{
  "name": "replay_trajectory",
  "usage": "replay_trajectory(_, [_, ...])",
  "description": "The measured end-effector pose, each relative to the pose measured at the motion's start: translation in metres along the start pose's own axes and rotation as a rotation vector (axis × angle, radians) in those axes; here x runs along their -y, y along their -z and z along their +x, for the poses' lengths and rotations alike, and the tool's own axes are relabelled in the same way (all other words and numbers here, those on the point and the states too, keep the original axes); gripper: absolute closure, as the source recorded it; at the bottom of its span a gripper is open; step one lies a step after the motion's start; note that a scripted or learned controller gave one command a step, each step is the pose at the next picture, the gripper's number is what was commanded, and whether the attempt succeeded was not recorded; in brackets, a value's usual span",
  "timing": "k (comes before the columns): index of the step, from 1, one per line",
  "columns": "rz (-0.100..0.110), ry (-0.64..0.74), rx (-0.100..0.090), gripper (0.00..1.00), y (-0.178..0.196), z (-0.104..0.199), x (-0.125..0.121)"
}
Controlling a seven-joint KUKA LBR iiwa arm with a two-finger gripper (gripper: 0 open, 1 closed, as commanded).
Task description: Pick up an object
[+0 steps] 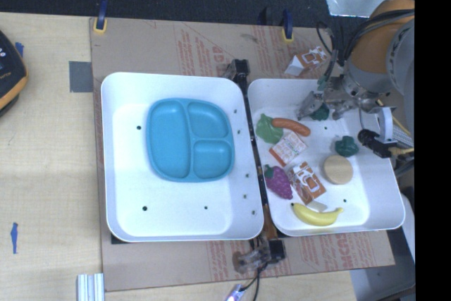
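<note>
The right bin (380,211) holds several small items: a green leafy piece (267,129), an orange carrot-like stick (292,126), a snack packet (287,149), purple grapes (280,182), a second packet (309,182), a banana (316,214), a round beige disc (338,170) and a dark green lump (346,146). My gripper (318,106) hangs low over that bin's far middle, just right of the orange stick. A small dark teal shape sits at its tip; whether it is an item or part of the gripper is unclear.
The left bin (120,208) bears a blue divided plate (190,139). A loose packet (308,61) lies on the cardboard behind the right bin. A yellow-black device (8,74) sits at the far left edge. The arm and cables crowd the right bin's far right corner.
</note>
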State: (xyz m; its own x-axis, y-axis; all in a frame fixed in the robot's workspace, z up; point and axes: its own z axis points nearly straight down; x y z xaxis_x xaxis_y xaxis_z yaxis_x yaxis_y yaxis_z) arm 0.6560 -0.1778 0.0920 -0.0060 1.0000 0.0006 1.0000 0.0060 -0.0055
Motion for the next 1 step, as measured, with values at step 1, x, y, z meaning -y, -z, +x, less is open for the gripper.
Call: replay_trajectory(1, [-0.001, 0.001, 0.001, 0.00, 0.0096, 0.0765, 0.0555])
